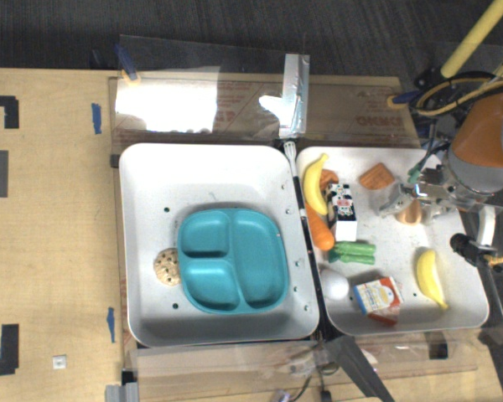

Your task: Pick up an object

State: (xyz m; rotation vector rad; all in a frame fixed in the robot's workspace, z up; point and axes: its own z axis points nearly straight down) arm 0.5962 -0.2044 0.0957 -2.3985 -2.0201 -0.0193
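From the overhead camera view I see the left bin (142, 182) holding a teal divided tray (232, 259) in its middle, with a speckled cookie (167, 266) just beside the tray's left edge.

The right bin (465, 308) holds the clutter. Along its left wall lies a yellow banana (313, 182), and below it an orange carrot (320, 229), touching or nearly touching the banana's lower end. Just right of those sits a small black-and-white carton (344, 202). Below it lies a green object like a cucumber or pepper (352, 252). Near the bin's front edge I make out a white egg-shaped object (335, 286) and, beside it, a small red-and-white carton (377, 296). A second banana (431, 278) lies towards the right side. An orange-brown wedge, perhaps bread (376, 177), sits near the far wall.

The arm (484, 141) comes in from the right, and its gripper (407, 201) is low over the upper right of that bin. A small tan object (411, 214) sits right at the gripper's tip. I cannot tell from this angle whether the claw is released or clenched, nor whether it grasps that object.
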